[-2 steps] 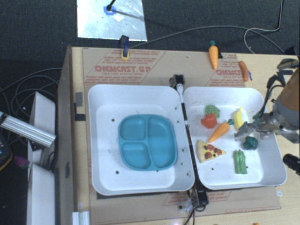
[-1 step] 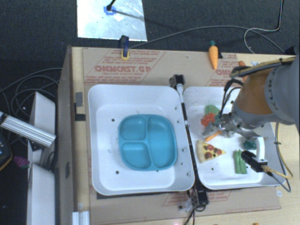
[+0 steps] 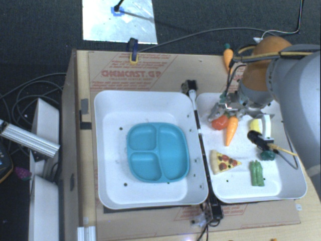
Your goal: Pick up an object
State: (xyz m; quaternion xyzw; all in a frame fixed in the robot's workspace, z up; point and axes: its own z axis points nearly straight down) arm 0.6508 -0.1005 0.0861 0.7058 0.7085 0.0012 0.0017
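In the camera view the claw (image 3: 224, 109) hangs low in the right bin (image 3: 291, 190), just above a red toy tomato (image 3: 219, 123) beside the toy carrot (image 3: 231, 128); whether it is apart or together, I cannot tell. This looks like the reach-and-descend step, and the next move calls for closing squarely on one piece before lifting.

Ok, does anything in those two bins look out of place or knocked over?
Nothing is spilled or damaged. The blue divided plate lies flat in the left bin. The carrot, red piece, pizza slice and green piece lie loose in the right bin, near the hand.
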